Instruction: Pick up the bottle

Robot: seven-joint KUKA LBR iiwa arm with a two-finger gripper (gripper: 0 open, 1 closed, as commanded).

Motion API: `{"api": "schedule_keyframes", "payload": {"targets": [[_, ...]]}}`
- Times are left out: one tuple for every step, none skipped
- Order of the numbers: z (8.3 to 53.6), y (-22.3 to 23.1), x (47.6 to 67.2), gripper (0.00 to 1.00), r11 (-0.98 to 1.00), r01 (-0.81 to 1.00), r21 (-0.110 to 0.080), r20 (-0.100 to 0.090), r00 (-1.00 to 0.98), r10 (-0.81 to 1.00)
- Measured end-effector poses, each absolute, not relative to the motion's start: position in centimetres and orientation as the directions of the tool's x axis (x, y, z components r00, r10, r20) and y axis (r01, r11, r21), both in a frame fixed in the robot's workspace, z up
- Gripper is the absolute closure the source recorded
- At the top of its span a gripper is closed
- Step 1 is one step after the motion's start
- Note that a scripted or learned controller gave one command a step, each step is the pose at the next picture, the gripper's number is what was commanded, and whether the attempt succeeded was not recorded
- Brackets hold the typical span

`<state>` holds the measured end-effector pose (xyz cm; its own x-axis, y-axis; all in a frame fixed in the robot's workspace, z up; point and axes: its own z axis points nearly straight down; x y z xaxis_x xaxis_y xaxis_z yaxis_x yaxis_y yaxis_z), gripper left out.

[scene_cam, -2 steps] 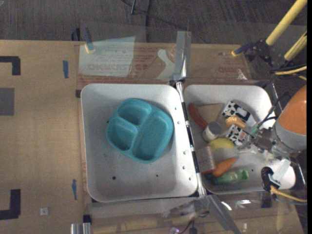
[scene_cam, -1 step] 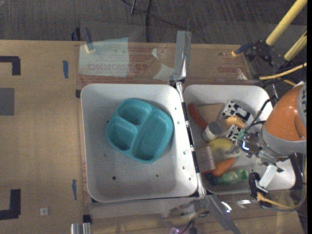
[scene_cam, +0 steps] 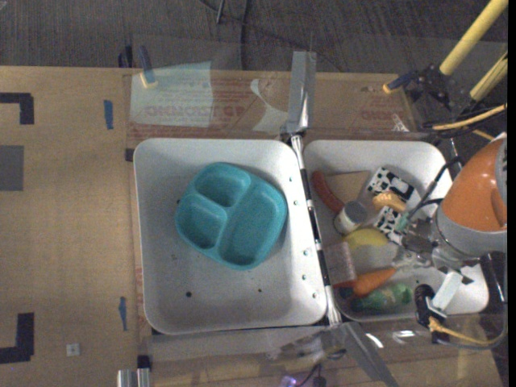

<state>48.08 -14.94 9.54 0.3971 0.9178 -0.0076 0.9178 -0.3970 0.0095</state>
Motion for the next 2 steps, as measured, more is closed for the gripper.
{"api": "schedule_keyframes", "payload": {"targets": [[9.0, -16.3, 48.2, 1.00, -0.245, 0.969, 0.003, 0.006, 0.245, 0.969], [18.1, -13.3, 52.0, 1.00, -0.257, 0.966, -0.007, -0.001, 0.257, 0.966]]}}
